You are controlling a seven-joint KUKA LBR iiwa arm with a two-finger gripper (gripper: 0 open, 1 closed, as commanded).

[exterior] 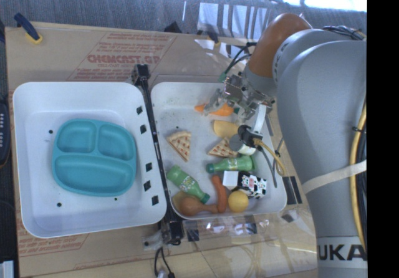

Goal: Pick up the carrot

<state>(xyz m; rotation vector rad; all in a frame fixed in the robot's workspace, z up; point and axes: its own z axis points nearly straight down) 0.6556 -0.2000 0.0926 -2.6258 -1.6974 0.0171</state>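
Judging by its look, we take the carrot for a light, stiff plastic toy, smooth and apt to slip, tapered toward one end. It lies in the upper part of the right bin, right of the frame's centre, directly under the gripper, which hangs low over it. Whether the gripper pinches it or merely hovers, we cannot tell. We would grip across the thicker middle of the orange body. Below it lie a waffle slice and a green bottle.
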